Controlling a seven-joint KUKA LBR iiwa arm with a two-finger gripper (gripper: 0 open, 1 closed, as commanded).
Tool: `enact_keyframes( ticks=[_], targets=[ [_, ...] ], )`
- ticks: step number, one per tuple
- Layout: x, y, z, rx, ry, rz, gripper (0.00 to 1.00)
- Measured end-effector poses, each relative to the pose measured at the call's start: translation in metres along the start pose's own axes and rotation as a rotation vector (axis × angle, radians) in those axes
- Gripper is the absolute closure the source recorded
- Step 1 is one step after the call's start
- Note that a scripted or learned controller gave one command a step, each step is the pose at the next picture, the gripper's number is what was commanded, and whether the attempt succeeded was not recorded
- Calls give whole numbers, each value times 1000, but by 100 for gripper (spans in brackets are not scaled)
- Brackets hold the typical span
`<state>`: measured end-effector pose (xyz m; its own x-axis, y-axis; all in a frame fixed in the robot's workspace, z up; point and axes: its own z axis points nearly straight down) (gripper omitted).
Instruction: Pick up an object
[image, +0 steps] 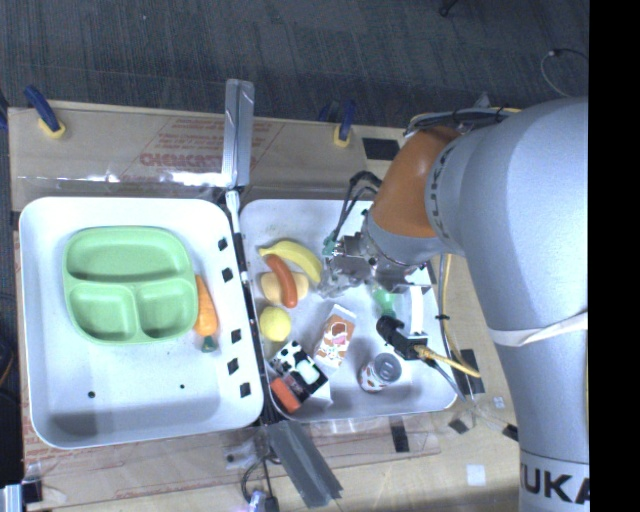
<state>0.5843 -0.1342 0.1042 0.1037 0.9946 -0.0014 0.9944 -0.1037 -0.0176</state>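
Over the middle of the right bin (300, 214), the gripper (347, 266) sits low among the clutter, hanging off the grey arm (520, 230) that comes in from the right. Can't tell if the claw is spread or pressed together; the wrist body hides it from above. Nothing visibly pinched, so I'm not calling a hold.

Risks, as a judgement:
- Crowding. The banana (295, 255) lies just beside the claw on its left, with the hot dog (282, 281) touching the banana. A closing claw could catch two items or nudge one aside and clamp air.
- The banana is curved and smooth, so it could squirt out of a pinch.
- A small green item (385, 297) is half hidden under the wrist. It could get pressed or dragged unseen.
- The carton (336, 340) lies tilted just below the claw. A sideways move could knock it into the can (381, 372).

Task's thing: any object counts. The nearest candidates are the banana and the carton, both in the right bin beside the claw, neither lifted.

Further out in the same bin: lemon (275, 323) near the left wall, black-and-white toy (298, 365) below it, a red-orange piece (283, 395) at the bottom-left corner touching the toy.

The left bin (130, 400) holds a green divided tray (130, 285) with a carrot (205, 310) along its right edge, well apart from the claw.
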Motion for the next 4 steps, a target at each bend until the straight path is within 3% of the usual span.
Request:
enact_keyframes(
  ticks=[1,2,3,4],
  targets=[
    [0,0,0,0,0,0,0],
    [-7,66,14,-9,2,75,0],
    [-5,65,7,-3,3,65,100],
    [-4,65,7,-3,3,64,0]
  ],
)
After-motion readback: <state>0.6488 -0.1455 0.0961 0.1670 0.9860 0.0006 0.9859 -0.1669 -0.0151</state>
